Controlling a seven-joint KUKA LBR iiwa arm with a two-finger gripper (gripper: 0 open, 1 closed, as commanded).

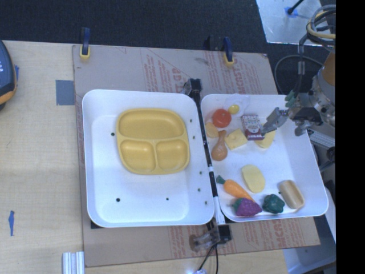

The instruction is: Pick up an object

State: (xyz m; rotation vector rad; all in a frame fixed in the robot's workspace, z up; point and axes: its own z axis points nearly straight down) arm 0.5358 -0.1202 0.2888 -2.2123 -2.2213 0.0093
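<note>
The right bin (302,153) holds several toy foods: a red tomato (222,117), a small carton (251,126), a cheese wedge (235,138), a pale oval potato (253,177), a carrot (235,188), purple grapes (247,207), a green broccoli (274,203) and a bread roll (291,193). My gripper (287,124) hangs over the bin's upper right part, open, with nothing between its fingers. One finger (274,120) is just right of the carton and above a yellow piece (264,141). The other finger (301,129) is over bare bin floor.
A yellow divided plate (153,140) lies in the left bin (97,170). A brown pear-shaped toy (219,147) and a small yellow piece (234,109) lie near the divider between the bins. Cables and the arm's body stand at the right edge.
</note>
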